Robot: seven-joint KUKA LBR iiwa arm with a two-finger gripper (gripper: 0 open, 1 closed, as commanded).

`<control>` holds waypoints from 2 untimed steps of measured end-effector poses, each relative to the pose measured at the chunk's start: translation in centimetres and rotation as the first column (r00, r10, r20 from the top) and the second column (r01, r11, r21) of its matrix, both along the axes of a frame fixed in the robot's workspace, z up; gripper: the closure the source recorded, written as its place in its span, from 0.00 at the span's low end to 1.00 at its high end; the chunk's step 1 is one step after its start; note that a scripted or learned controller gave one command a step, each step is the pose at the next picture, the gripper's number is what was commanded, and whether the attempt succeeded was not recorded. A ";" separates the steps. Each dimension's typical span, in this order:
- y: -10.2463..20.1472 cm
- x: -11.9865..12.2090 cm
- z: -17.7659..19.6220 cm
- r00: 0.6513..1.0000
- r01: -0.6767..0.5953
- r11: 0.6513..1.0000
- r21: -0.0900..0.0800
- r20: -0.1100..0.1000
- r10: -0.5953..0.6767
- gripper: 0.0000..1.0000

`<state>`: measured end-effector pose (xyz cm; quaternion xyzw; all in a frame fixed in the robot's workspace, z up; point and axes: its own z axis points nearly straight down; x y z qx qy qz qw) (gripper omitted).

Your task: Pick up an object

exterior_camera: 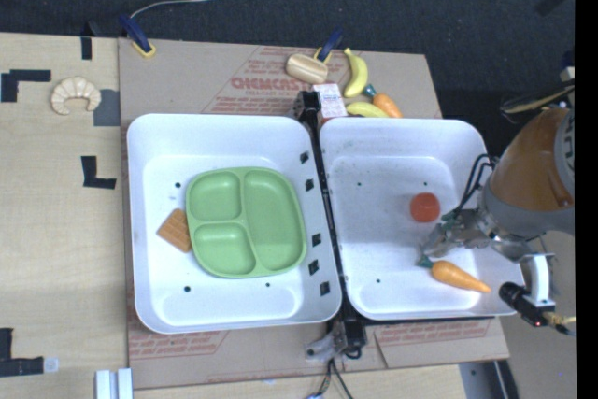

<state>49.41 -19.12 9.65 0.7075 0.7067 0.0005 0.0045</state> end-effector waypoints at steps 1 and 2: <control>0.0 0.0 0.0 1.000 0.000 1.000 0.000 -0.001 0.000 0.00; 3.2 -0.9 -1.0 1.000 -0.001 1.000 0.001 -0.001 0.001 0.00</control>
